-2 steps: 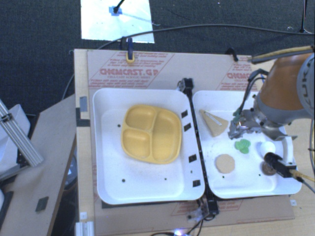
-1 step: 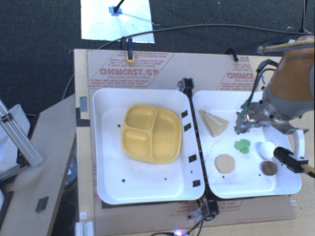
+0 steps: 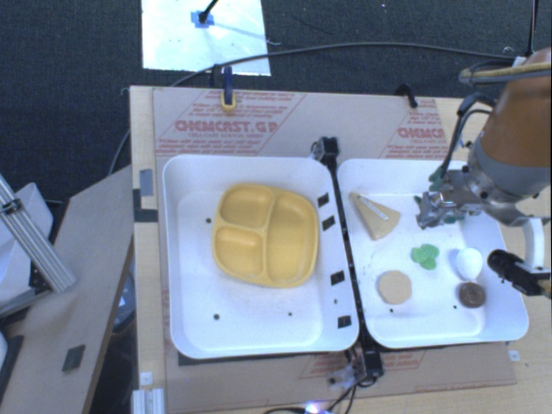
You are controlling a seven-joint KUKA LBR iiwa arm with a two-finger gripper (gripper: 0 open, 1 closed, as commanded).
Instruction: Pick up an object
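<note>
- Objects for picking lie in the right bin [image 3: 517, 322]: a pale wedge [image 3: 377, 216], a green lump [image 3: 424, 255], a white egg shape [image 3: 468, 263], a tan disc [image 3: 395, 287] and a brown disc [image 3: 471, 295].
- Red "CHEMCAST GP" lettering repeats across the sheet on the surface [image 3: 259, 123].
- Left bin [image 3: 185, 317] holds a yellow sectioned plate [image 3: 266, 234], smooth, with rounded corners and open floor around it.
- The tool [image 3: 434, 210] hangs above the right bin, near the wedge; whether it is apart or together I cannot tell.

bins 2 [image 3: 185, 231] | yellow tray 1 [image 3: 266, 234] | wedge 1 [image 3: 377, 216] | green piece 1 [image 3: 424, 255] | white egg 1 [image 3: 468, 262] | tan disc 1 [image 3: 395, 287] | brown disc 1 [image 3: 471, 295]
</note>
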